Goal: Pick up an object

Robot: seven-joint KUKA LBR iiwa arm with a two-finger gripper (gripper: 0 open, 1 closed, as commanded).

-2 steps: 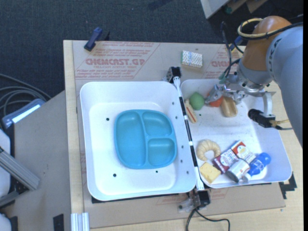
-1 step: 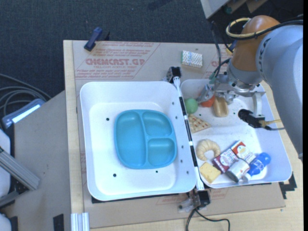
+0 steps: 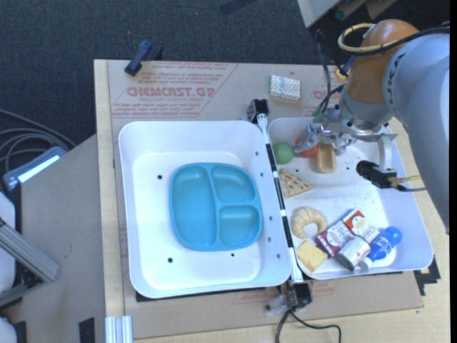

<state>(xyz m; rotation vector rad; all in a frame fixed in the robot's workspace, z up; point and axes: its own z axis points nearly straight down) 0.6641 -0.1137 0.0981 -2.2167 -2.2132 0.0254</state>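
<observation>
1. While the arm is reached in over the far end of the right bin [image 3: 410, 224], the gripper [image 3: 323, 136] is seen low among the items there; whether it is open or closed cannot be told.
2. A tan bread-like piece [image 3: 325, 158] lies just below the gripper, an orange bit [image 3: 308, 150] and a green ball [image 3: 283, 152] to the gripper's left; nothing is seen gripped.
3. Further from the gripper, toward the near end: a cracker [image 3: 293, 184], a croissant [image 3: 308, 221], a cheese wedge [image 3: 310, 255], red-white packets [image 3: 348, 239].
4. The left bin [image 3: 143, 191] holds a blue divided plate [image 3: 215, 206], well apart from the gripper.
5. Judgement: the tan piece is likely targeted, being nearest; crowding may spoil the grasp.
</observation>
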